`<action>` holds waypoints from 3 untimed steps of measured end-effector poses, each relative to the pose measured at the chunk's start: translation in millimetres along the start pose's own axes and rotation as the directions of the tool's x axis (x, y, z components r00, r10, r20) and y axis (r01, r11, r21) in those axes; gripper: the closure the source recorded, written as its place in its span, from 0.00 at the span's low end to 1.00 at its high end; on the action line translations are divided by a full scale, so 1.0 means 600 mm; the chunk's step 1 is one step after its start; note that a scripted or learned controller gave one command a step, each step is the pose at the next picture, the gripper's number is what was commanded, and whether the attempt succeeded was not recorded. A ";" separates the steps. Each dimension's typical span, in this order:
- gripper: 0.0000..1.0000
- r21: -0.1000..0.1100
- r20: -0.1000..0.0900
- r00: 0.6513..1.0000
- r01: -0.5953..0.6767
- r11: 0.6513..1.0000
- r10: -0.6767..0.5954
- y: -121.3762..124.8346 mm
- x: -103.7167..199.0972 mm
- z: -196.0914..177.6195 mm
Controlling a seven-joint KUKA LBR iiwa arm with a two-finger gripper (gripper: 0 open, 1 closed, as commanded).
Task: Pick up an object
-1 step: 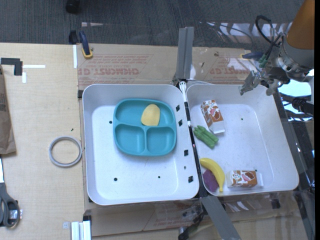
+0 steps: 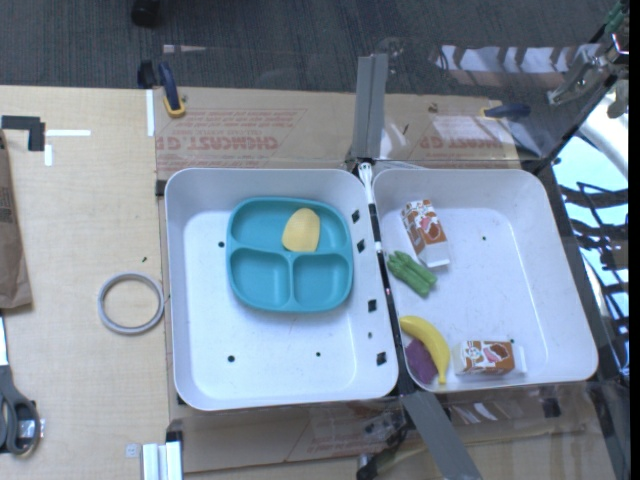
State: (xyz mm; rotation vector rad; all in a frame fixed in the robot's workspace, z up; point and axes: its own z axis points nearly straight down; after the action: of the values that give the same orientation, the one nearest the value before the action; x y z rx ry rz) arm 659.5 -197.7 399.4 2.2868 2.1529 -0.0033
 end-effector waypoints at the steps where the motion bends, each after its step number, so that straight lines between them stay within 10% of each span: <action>1: 0.00 -0.002 0.001 0.665 0.747 0.665 -0.747 0.000 -0.003 0.055; 3: 0.00 -0.001 -0.001 0.944 0.331 0.944 -0.331 -0.009 0.044 0.425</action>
State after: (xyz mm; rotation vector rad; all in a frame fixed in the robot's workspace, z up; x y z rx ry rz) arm 655.5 -171.7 144.1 1.8929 2.5071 -0.0004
